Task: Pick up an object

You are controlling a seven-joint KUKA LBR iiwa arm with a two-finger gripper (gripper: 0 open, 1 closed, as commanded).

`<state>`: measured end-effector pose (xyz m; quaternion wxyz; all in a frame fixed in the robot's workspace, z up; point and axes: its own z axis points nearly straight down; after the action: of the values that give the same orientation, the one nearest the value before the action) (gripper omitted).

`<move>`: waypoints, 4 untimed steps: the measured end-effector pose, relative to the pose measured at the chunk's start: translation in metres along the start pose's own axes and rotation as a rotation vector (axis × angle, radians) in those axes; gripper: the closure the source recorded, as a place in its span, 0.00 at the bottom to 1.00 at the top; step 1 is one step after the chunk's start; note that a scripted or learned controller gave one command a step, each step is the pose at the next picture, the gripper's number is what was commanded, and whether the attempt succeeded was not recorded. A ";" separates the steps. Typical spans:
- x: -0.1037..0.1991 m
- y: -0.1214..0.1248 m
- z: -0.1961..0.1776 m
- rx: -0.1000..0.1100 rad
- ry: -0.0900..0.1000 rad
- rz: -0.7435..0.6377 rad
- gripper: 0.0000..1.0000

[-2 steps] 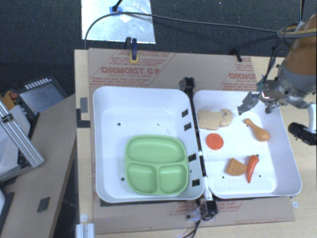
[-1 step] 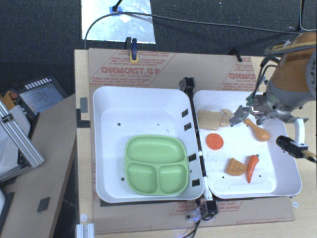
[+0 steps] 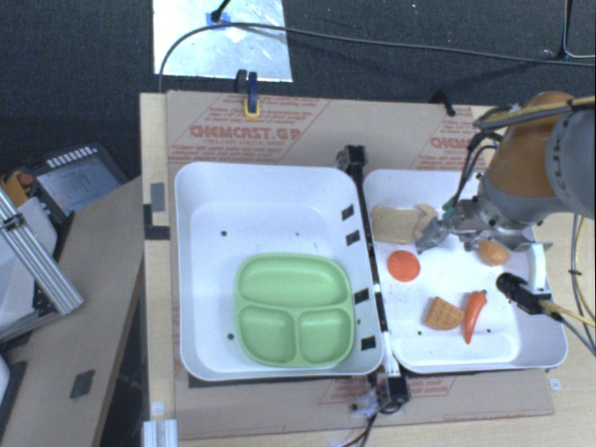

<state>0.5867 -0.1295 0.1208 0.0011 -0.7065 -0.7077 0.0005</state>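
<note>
Objects lie in the right bin [image 3: 540, 347], the hand [image 3: 438, 236] low beside the bread slice [image 3: 396, 223], grip unclear.

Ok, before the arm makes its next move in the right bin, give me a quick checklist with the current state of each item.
1. End effector over the right bin: ok, it sits low in the upper part of that bin.
2. Object between its fingers: cannot tell from this angle.
3. Nearest target: ok, the tan bread slice lies right beside the end effector, whether touching it or not is unclear.
4. Other candidates separated: ok, the round orange slice, the orange wedge and the red pepper lie apart enough to tell each one.
5. Small brown item reachable: cannot tell, it lies partly under the arm.
6. Green tray out of the way: ok, it is in the left bin.
</note>
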 end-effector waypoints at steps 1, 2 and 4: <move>0.000 0.001 0.036 -0.004 -0.001 0.001 0.00; 0.000 0.004 0.022 -0.011 -0.001 -0.001 1.00; -0.010 -0.002 -0.069 -0.008 -0.002 0.002 1.00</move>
<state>0.5850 -0.1399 0.1896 -0.0027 -0.7073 -0.7069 -0.0016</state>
